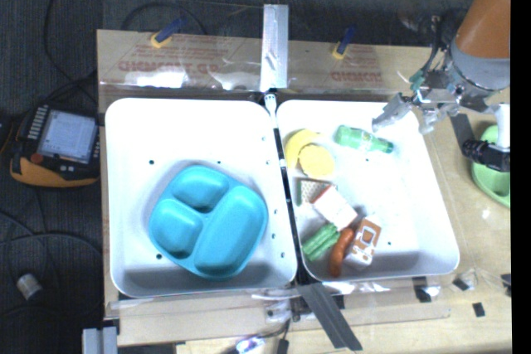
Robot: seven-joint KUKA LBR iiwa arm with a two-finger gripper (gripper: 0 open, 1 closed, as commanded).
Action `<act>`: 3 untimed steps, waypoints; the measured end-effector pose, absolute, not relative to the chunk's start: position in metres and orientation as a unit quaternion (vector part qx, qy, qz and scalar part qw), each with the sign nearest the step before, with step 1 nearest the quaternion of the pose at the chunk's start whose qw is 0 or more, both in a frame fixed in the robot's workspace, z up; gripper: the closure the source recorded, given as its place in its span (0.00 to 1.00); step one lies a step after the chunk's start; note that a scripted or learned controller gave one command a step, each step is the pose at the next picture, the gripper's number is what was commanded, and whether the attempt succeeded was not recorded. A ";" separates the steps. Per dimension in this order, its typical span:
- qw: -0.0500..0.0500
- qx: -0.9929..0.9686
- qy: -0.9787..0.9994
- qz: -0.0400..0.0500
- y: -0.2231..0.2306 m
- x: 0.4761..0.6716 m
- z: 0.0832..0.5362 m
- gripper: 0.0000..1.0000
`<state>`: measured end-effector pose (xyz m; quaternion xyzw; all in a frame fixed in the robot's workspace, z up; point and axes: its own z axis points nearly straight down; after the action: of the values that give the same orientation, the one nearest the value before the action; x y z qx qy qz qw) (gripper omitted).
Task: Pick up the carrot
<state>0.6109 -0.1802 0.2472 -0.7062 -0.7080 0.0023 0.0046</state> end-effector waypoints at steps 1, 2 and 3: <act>0.005 -0.677 -0.736 0.003 -0.127 0.623 0.143 0.00; 0.004 -0.612 -0.791 0.003 -0.100 0.609 0.116 0.00; 0.021 -0.585 -0.811 0.009 -0.119 0.647 0.085 0.00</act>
<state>0.6474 -0.1195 0.0850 -0.5851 -0.8107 0.0088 0.0207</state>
